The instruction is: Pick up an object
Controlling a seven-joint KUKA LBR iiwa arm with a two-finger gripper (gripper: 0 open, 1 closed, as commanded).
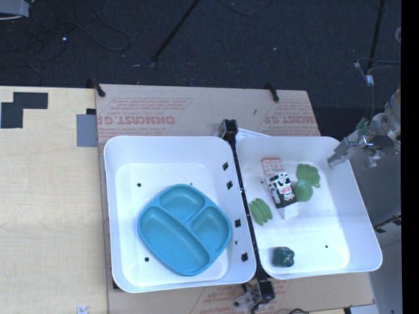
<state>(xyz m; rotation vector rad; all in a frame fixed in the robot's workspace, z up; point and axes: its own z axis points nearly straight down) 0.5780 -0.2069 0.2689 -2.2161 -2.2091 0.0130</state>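
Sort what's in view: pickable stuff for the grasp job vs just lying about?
For the job:
- hand, at the right bin's far right edge
- carton, right bin
- green leafy toy beside the carton
- pea pod
- dark green lump
- blue plate, left bin

Lying about:
- cardboard sheet
- cables on the floor

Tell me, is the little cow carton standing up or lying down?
Lying down. The cow carton rests flat on the right bin's floor, its long printed side facing up.

arm [383, 133] cut off at right edge
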